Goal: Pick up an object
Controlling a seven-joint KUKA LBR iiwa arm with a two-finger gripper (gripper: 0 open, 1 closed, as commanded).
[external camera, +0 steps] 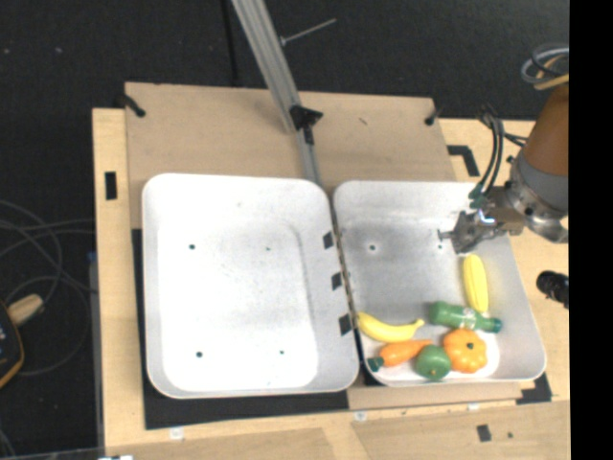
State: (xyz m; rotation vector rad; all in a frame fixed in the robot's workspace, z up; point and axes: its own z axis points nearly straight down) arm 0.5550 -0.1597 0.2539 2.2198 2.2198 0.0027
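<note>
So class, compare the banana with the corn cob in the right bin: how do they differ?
The banana is curved and smooth; the corn cob is straight. The banana lies roughly crosswise near the bin's left wall; the corn cob lies lengthwise toward the right wall, just below the gripper. Both are yellow.

We saw open floor across the right bin's far half; toy produce crowded its near edge.

- Two shallow white bins: the left bin and the right bin.
- One banana.
- One corn cob.
- One carrot.
- One green pepper.
- One orange pumpkin.
- One green bottle-shaped toy.
</note>
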